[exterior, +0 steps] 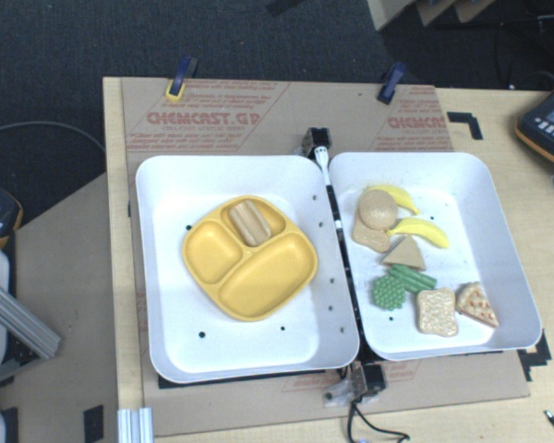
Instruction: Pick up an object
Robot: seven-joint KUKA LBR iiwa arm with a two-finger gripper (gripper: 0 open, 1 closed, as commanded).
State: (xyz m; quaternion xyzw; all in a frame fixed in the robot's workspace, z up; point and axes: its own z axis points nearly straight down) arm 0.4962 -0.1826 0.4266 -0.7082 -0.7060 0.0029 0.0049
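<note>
Resting in the smooth yellow divided plate (pixel 249 266): one ridged tan bun (pixel 249 221).

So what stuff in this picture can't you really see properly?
- Beige round food, camera view: the piece under it is partly covered, kind unclear.
- Lower banana: its left end tucks behind that pile.
- Green beans: too small and blurry to count.
- Brown food in the yellow plate: too blurry to name.

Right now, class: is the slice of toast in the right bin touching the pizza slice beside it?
Apart. The camera view shows a thin strip of white bin floor between the toast and the pizza slice, near the right bin's front edge.
</note>
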